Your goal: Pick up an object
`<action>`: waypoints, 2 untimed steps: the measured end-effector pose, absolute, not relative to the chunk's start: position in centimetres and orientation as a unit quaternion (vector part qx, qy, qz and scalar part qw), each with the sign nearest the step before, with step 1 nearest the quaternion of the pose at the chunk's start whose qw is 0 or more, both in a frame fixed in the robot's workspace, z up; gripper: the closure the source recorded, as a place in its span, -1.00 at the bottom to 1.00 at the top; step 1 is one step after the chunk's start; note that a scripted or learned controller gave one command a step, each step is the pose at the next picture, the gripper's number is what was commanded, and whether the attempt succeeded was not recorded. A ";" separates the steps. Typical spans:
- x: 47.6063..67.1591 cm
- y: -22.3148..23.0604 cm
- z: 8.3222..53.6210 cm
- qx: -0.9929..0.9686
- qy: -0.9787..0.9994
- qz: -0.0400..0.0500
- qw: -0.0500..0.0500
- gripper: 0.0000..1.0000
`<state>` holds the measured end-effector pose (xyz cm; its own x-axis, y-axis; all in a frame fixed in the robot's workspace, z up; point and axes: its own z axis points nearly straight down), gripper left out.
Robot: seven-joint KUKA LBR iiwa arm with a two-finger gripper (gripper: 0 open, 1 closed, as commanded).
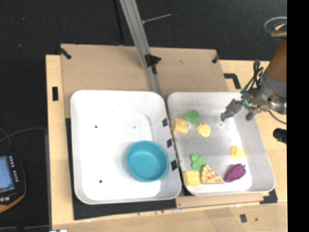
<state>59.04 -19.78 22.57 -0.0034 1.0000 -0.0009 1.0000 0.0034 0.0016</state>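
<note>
My gripper hangs over the upper right part of the right bin, open, with nothing between its fingers. Below it in that bin lie toy foods: a yellow block, a green piece, a yellow lump, a small yellow piece, a green clover-like piece, a pizza slice, another yellow block and purple grapes. The small yellow piece is the nearest, a little below the gripper.
The left bin holds a blue bowl near its lower right corner. A grey metal pole slants down to the gap between the bins. A hand-held device lies off the bench at the far left.
</note>
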 end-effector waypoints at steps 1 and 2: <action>59.0 -19.8 22.6 0.706 0.708 0.000 0.001 -1.00; 59.7 -20.2 16.6 0.707 0.707 -0.002 -0.001 -1.00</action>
